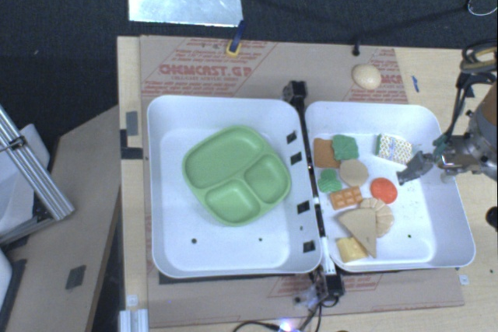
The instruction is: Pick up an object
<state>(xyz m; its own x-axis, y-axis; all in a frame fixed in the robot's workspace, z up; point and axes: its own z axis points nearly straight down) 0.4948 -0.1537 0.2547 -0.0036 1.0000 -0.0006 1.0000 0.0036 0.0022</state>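
Your hand (412, 168) hangs over the right side of the right bin (447, 241), nothing visible between its fingers, and you cannot tell whether they are apart or together. Just left of its tip you have the red round piece (384, 190) and the white patterned block (394, 147), with the other toy foods clustered toward the bin's left wall: two green pieces, a brown slab, a tan disc, an orange cracker, a tan wedge and a yellow block. On the bench, the left bin (171, 245) holds a green divided plate (236, 175).
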